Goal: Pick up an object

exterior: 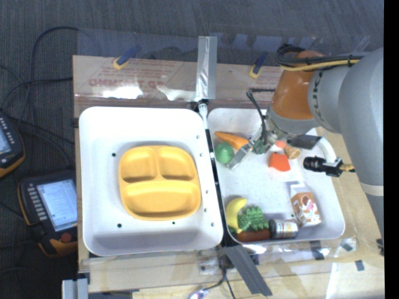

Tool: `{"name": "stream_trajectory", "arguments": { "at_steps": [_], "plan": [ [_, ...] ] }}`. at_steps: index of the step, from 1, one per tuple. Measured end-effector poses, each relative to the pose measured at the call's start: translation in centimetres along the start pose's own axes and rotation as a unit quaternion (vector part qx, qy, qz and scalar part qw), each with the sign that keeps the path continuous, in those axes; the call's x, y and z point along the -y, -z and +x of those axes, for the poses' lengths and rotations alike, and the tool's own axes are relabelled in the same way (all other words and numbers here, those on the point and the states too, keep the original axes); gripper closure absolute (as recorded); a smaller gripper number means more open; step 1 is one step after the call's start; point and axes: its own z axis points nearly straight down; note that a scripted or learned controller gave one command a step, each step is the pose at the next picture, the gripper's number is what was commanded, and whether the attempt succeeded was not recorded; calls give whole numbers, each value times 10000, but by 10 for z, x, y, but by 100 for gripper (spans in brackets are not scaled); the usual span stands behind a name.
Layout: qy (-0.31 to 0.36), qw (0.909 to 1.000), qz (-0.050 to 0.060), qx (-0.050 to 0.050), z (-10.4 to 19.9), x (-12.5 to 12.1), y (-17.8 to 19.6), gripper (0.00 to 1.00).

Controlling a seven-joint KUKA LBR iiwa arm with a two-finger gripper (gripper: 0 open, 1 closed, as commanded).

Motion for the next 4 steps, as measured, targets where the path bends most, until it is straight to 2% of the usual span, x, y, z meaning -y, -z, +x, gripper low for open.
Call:
{"name": "stream_trajectory", "arguments": {
  "at_steps": [1, 2, 3, 4],
  "plan": [
    [-32, 10000, -22, -1, 44, 69, 1, 0],
    [320, 9995, 10, -29, 3, -1, 1, 0],
    [330, 9994, 9, -31, 34, 85, 3, 0],
    [424, 9991, -27, 10, 24, 36, 1, 0]
  ]
}}
